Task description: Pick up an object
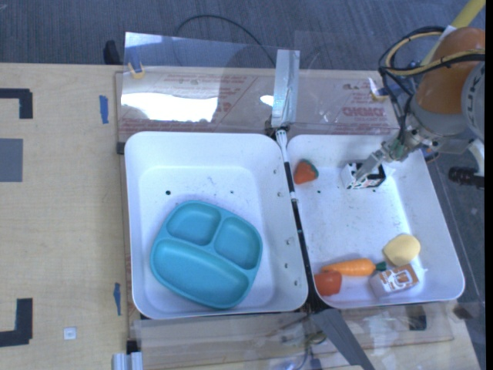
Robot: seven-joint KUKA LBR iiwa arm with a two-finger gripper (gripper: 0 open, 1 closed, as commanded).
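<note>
Hung over the right bin at its far side, tool low with grip impossible to tell, strawberry just left, carrot, tomato, lemon and carton near front, blue tray in left bin.

The grey arm reaches in from the right, its gripper lowered, pointing down-left.
</note>
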